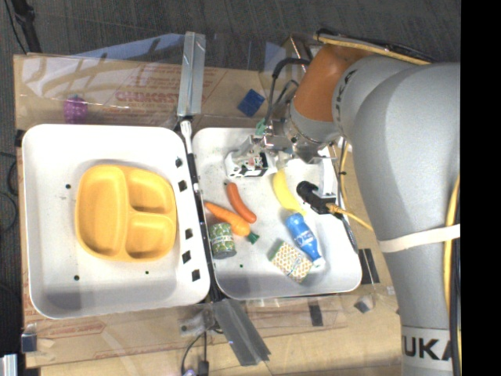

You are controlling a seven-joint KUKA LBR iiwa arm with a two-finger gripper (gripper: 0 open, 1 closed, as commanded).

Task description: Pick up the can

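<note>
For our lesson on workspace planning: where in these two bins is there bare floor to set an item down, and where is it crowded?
Free: the left bin floor around the yellow tray, mostly below it. The right bin's strip between can and patterned packet. Crowded: the right bin's middle, with carrot, sausage, banana, blue bottle, and gripper at top.

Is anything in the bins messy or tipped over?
Yes. The green can lies tipped on its side in the right bin, at its left wall, next to the carrot. The blue bottle is lying down too. The yellow tray sits neatly in the left bin. Nothing looks spilled or broken.
</note>
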